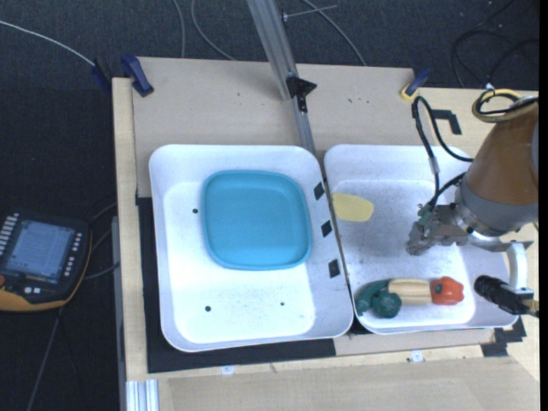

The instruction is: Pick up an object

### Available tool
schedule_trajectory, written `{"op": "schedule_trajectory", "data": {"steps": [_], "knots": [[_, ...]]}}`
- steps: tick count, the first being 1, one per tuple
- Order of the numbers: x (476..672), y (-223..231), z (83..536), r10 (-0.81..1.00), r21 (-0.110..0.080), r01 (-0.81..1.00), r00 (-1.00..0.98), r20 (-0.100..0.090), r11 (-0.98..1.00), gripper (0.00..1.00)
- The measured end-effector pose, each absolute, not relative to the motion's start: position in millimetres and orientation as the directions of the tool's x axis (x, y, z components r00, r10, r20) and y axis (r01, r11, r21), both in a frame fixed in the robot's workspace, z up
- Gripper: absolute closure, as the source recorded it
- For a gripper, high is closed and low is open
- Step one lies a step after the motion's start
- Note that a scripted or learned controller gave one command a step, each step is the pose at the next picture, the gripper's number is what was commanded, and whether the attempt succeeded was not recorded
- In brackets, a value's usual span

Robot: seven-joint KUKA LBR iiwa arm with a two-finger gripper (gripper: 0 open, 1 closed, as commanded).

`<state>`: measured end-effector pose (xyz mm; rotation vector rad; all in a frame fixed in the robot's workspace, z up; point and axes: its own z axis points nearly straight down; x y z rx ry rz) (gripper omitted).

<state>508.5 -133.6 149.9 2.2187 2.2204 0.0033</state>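
Observation:
My gripper hangs low over the middle of the right bin, reaching in from the right under the orange wrist band. Nothing shows between its fingers. Along the bin's front wall lie a dark green object, a tan stick-shaped piece and a red object, all in front of the gripper and apart from it. A pale yellow piece lies near the bin's left wall. A blue plate lies in the left bin.
A metal pole slants down to the ridge between the two bins. Black cables loop beside the arm at the right. A handheld controller lies on the floor at the far left.

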Motion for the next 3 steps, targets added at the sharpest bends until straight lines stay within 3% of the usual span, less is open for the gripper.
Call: {"op": "schedule_trajectory", "data": {"steps": [2, 3], "knots": [[513.6, -136.4, 263.8, 1.0, 0.005, 1.0, -0.001, -0.001, 0.001, 1.0], [538.6, -89.0, 269.4, 1.0, 0.001, 1.0, -0.005, 0.001, 0.005, 1.0]]}}
